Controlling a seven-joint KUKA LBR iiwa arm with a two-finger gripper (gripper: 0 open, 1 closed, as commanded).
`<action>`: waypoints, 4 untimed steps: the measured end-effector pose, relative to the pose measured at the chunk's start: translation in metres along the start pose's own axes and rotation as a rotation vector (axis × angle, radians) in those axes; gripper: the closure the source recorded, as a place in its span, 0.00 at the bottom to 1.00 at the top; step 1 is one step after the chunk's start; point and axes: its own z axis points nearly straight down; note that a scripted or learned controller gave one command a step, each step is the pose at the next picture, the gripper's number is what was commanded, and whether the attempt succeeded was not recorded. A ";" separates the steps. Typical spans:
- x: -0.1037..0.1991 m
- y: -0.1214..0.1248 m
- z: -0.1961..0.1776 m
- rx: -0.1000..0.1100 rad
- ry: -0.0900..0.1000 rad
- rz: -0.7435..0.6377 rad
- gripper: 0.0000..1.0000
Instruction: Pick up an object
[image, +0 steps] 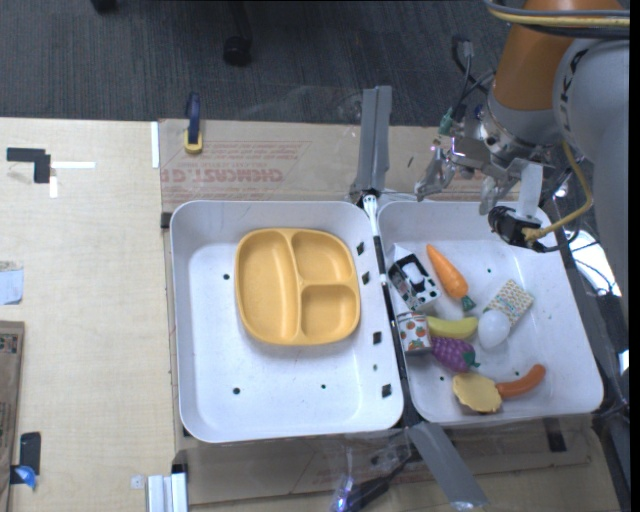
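Two bins sit side by side on the bench, the left bin (190, 330) touching the right bin (570, 300) along a shared edge. In the left bin a divided plate (297, 285) lies toward 12 o'clock of centre. In the right bin a carrot (449, 273) lies at 11 o'clock, with a small printed box (415, 281) just at its 9 o'clock. A banana (452, 326) sits near centre, an egg (493, 327) touching it at 3 o'clock (a patterned block (510, 300) leans just beyond). Grapes (451, 351) lie at the banana's 6 o'clock.
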 end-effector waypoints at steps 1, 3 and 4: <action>-0.052 -0.032 0.083 0.001 0.001 0.043 0.00; -0.070 -0.057 0.142 -0.047 0.012 -0.062 0.00; -0.054 -0.054 0.062 -0.001 0.001 0.097 0.00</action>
